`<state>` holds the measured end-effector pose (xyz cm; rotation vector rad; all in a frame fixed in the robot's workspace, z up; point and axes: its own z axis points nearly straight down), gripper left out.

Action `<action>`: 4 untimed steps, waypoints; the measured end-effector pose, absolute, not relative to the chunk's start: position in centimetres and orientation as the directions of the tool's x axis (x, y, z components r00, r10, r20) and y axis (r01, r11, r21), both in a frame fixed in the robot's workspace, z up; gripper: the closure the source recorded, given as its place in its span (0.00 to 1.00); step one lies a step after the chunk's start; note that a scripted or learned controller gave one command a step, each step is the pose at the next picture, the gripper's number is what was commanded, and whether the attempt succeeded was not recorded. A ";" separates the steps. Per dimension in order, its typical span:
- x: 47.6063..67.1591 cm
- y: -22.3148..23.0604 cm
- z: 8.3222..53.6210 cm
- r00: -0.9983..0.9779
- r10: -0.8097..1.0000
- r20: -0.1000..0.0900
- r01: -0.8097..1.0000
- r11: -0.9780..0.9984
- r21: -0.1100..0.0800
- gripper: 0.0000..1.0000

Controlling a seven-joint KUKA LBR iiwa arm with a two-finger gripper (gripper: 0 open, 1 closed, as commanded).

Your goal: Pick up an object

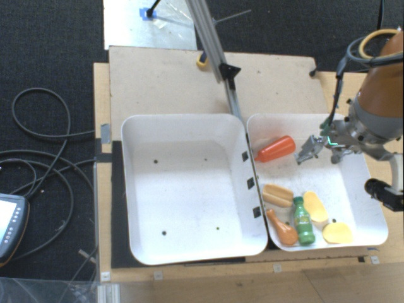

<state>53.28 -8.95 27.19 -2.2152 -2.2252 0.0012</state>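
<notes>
Where the grey arm with its orange band reaches in from the right of the camera view, its end effector hangs over the right shallow white bin, just right of an orange-red tapered plastic carrot lying near the bin's far left corner. Its fingers look slightly parted, and nothing shows between them; the carrot lies just beside the tips, apart from them.

Toward the near side of the same bin lies a cluster of toy food: a tan hot-dog bun, a small orange drumstick-shaped piece, a green plastic bottle lying flat, a pale yellow oblong piece and a yellow rounded piece. The bottle touches the oblong piece and lies near the drumstick.

The left shallow white bin shares a dividing wall with the right one. Both sit on a light wooden table over a dark carpeted floor. Black cables loop on the floor at left, beside a grey handheld control pendant. A slanted metal pole crosses the far side of the table.
</notes>
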 end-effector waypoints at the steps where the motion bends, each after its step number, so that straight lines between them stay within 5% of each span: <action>1: 53.3 -9.0 27.4 -0.002 1.000 0.000 1.000 0.002 0.002 0.00; 4: 53.0 -8.0 11.3 0.000 1.000 0.001 1.000 0.000 -0.004 0.00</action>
